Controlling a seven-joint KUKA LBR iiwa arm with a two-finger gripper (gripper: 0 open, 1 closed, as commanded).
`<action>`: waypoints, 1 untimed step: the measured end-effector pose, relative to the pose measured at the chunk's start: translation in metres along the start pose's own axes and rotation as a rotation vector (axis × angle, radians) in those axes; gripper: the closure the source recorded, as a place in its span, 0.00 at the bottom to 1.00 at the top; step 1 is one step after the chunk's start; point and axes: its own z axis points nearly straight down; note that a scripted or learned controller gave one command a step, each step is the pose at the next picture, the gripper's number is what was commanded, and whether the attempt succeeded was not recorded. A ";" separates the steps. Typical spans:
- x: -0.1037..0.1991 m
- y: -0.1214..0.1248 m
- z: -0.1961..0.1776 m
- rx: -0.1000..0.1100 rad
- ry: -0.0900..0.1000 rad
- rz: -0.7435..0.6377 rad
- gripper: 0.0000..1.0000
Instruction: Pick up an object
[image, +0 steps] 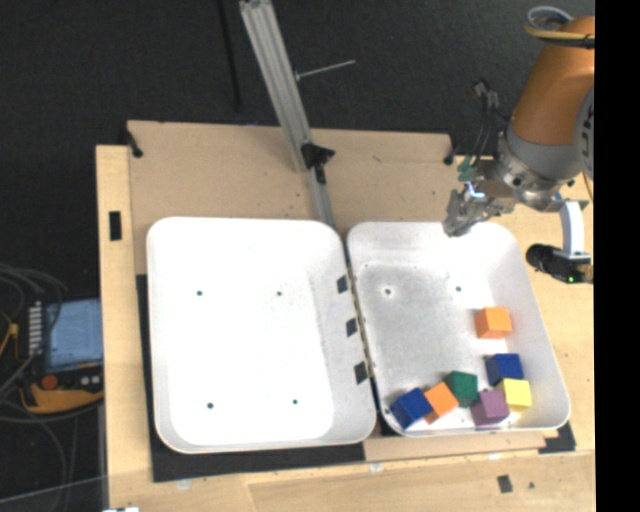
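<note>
We see the arm (548, 110) coming in from the upper right, orange band up top, grey wrist below. The gripper (459, 222) hangs over the far rim of the right bin (420, 300), near its top right corner. Its tip is small and dark here; we cannot tell how it is set, and we see nothing in it. No block is near it.

All blocks sit in the right bin, toward the near and right sides, well apart from the gripper. An orange block (493, 321) lies alone by the right wall, about midway down. Below it a blue block (505, 366), and just under that a yellow block (517, 392), touching or nearly so. A purple block (489, 406) sits just left of the yellow one. A green block (462, 385) is left of the purple. A second orange block (441, 399) is beside the green, tilted, and a second blue block (411, 407) sits at the bin's near left corner, next to that orange one. The near row runs blue, orange, green, purple, yellow from left to right, packed close.

The left bin (250, 330) shows a plain white floor with a few dark dots. A slanted metal pole (285, 95) crosses the bench (290, 165) behind the bins. Left of the bench we see a blue box (75, 333) and cables.
</note>
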 end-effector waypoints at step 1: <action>0.050 0.003 -0.007 0.003 0.001 -0.004 1.00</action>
